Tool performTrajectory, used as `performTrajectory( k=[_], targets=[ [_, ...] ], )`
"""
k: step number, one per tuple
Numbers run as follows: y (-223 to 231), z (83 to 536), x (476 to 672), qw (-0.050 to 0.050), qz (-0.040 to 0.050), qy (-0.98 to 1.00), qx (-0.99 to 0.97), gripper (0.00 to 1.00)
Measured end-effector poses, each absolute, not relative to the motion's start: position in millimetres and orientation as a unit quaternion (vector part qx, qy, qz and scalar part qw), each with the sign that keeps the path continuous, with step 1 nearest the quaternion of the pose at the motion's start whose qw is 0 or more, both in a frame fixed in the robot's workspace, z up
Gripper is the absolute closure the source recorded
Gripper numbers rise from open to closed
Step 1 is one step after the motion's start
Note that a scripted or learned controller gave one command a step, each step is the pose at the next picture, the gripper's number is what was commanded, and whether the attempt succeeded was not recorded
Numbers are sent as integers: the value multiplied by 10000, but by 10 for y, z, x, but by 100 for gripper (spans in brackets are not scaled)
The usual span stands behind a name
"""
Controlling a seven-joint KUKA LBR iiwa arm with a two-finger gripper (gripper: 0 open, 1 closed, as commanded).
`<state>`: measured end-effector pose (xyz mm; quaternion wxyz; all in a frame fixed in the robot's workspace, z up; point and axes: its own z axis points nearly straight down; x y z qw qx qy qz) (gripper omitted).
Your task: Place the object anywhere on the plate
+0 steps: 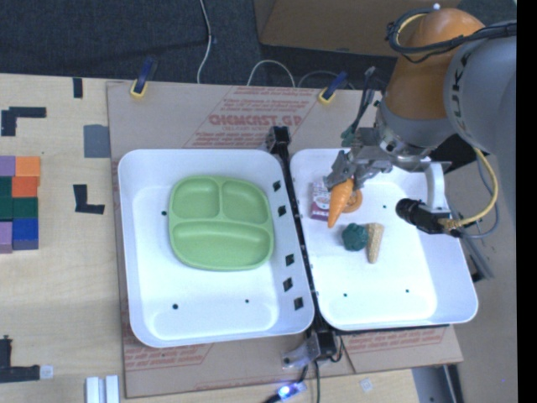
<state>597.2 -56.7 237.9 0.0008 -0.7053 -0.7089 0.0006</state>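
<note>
Over the right bin (pixel 436 296), claw (pixel 352 173) low above a toy carrot (pixel 339 201); whether clamped on it, cannot tell. Just beside: a small pink packet (pixel 320 200), a green lump (pixel 355 237), a tan cone (pixel 374 242). For a clean step: confirm grip, lift clear of the divider, carry left, lower onto the green sectioned plate (pixel 222 223).

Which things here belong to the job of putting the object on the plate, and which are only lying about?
For the job:
- gripper
- orange carrot at the gripper
- green plate in the left bin

Lying about:
- green and tan toy
- small packet
- coloured blocks
</note>
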Motion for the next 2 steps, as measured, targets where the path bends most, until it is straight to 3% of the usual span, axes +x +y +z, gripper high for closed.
performTrajectory(
  k=[1,2],
  targets=[
    [-64,2321,5885,14,8,-7091,-7051,100],
    [510,2373,5975,8,-1,-7097,-7045,100]
  ],
)
